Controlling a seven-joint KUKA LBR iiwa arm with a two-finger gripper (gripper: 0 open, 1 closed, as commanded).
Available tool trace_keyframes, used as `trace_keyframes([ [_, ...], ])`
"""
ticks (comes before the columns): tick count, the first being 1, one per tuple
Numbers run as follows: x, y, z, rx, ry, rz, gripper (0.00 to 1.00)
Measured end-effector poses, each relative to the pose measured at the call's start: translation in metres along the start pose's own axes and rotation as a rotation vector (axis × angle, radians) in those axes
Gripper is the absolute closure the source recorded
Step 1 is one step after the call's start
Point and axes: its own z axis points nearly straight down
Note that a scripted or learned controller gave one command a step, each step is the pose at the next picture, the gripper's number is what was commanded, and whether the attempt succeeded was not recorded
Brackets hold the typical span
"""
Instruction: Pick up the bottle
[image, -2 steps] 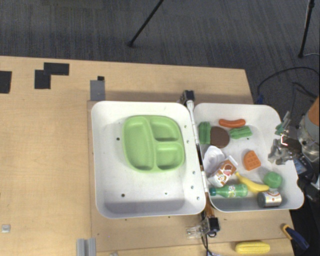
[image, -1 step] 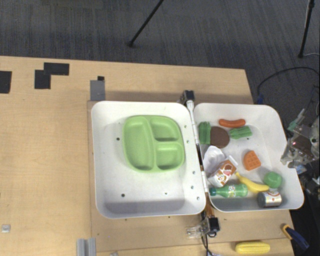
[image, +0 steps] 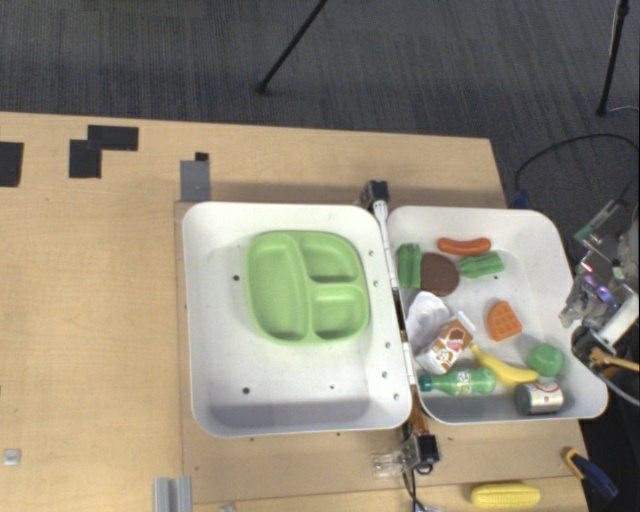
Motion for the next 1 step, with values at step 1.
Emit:
trace_keyframes([
  [1, 0.0313, -0.0329, -0.0445, 0.0, 0.001, 0.488, 1.0],
])
